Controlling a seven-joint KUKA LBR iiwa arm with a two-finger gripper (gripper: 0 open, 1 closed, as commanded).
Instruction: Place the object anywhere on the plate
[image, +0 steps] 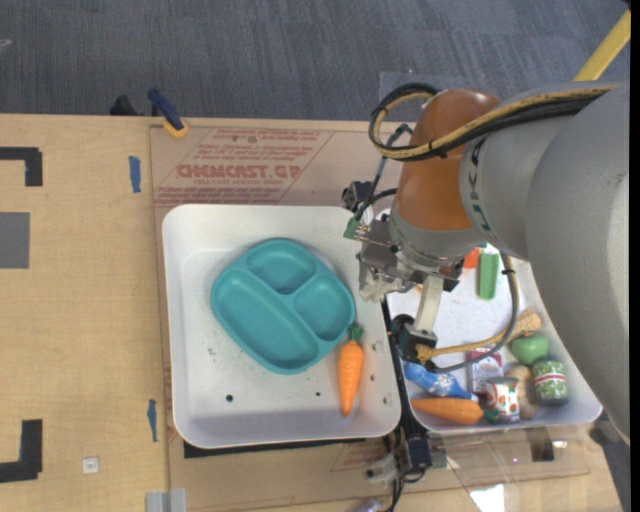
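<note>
Looming closest, the grey arm (560, 170) is seen over the right bin (590, 395), its gripper (400, 275) held above the divide between bins. Whether the jaws are open or closed cannot be told. A toy carrot (349, 375) lies in the left bin (190, 330), seemingly touching the teal plate (282, 303) at its lower-right edge.

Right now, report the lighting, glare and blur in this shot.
Camera view: even, soft overhead light; the teal plate and toy carrot cast only faint shadows on the left bin; mild sheen on the arm's orange band; the near grey arm looms large and slightly soft; objects in the right bin stay reasonably sharp.
</note>
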